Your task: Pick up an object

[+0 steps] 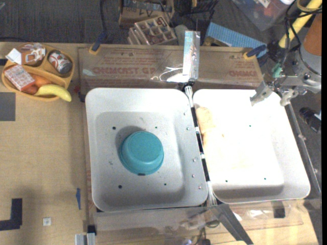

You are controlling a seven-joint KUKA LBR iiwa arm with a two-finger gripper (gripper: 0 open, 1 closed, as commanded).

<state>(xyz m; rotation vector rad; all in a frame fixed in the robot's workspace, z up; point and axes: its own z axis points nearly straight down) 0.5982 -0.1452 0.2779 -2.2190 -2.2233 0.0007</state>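
Here, at the upper right: gripper [270,95], metal, two prongs angled down and apart over the far right corner of the right bin [265,188]; appeared spread, nothing between the prongs. Mounted on grey arm [306,45], with yellow cable [301,9] looped above.

Right bin: shallow, white, smooth, rounded corners; floor mostly open, glare-washed. Held a pale tan object [204,120] against its left wall, shape unclear.

Left bin [102,188]: same make, shaded grey floor with small dark dots. Carried a teal bowl [142,152], round, smooth, apparently turned upside down, near the middle; open floor all round it, well apart from the gripper.

Behind both bins: brown cardboard strip [133,69] with faint printed lettering, not legible. Upright clear packet [191,55] at the seam between bins. Blue clamps [97,44] at the strip's ends.

Far left on wooden bench [41,162]: orange tray [15,88] with banana [55,91], cans and a small box, labels unreadable.
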